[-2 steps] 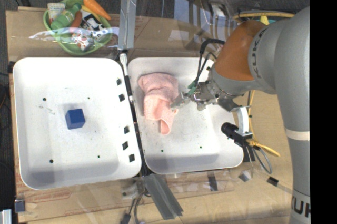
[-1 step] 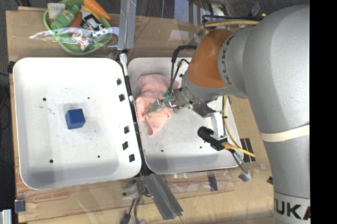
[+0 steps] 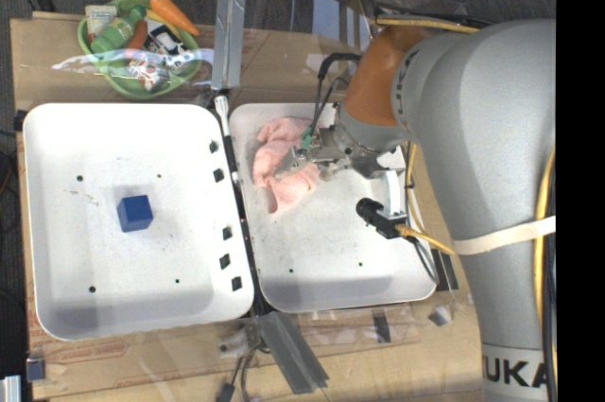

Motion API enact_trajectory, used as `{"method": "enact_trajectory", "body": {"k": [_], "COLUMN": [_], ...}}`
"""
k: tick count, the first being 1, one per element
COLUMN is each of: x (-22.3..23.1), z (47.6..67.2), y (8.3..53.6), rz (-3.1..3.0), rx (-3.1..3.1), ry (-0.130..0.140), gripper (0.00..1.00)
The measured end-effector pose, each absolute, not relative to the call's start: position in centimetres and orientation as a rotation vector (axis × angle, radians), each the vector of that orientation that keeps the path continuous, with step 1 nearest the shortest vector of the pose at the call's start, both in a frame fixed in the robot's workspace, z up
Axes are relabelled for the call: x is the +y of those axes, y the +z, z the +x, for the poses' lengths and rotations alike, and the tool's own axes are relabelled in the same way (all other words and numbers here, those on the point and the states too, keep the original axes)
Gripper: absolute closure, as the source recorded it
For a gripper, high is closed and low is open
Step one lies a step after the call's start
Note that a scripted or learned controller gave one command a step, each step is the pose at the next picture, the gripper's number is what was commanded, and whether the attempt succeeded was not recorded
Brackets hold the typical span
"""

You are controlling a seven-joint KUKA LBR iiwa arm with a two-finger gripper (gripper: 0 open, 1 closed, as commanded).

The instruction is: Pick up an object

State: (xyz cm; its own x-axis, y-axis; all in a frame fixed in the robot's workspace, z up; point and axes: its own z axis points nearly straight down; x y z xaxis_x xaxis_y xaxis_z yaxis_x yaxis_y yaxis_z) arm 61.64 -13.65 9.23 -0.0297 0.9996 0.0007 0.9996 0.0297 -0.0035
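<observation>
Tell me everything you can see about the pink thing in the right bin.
The pink thing looks soft and crumpled, like cloth or a limp toy, pale pink with folds. It lies flat in the upper left part of the right bin, near the wall between the bins. The end effector sits over its right edge, seemingly touching it; a grasp isn't clear.

Beyond my two white bins (image 3: 57,296) sits a green bowl (image 3: 142,86) at the table's (image 3: 284,50) far left corner, heaped with toy food, an orange carrot (image 3: 173,11) on top.
</observation>
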Motion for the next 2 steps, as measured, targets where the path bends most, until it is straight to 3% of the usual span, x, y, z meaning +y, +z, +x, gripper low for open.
{"method": "enact_trajectory", "body": {"k": [1,2], "x": [-17.6,-13.0], "z": [65.7,63.6], "y": [9.3,31.4], "rz": [-2.05,-1.904], "rx": [-2.377,-2.501], "ry": [0.003,-0.002], "gripper": [0.0,0.0]}}
